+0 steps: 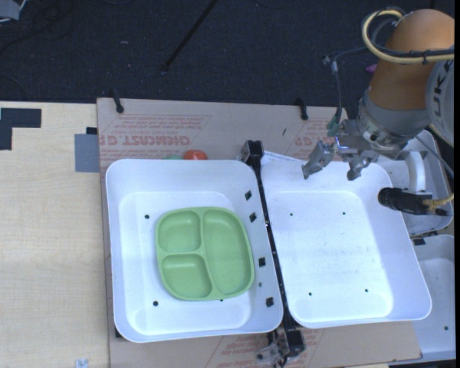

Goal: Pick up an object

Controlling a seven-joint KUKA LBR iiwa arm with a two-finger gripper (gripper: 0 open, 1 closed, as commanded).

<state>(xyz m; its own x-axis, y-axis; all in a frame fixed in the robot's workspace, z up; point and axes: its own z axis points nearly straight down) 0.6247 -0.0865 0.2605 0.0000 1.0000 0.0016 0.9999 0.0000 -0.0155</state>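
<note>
A light green plate with three compartments (pixel 205 253) lies flat in the middle of the left bin (pixel 130 205). My gripper (pixel 334 165) hangs above the far edge of the right bin (pixel 399 282), well away from the plate. Its two fingers stand apart with nothing between them.
A small orange-red thing (pixel 195 156) lies on the cardboard just behind the left bin's far rim. A black divider with clips (pixel 262 228) runs between the two bins. The wooden bench (pixel 38 236) stretches off to the left.
</note>
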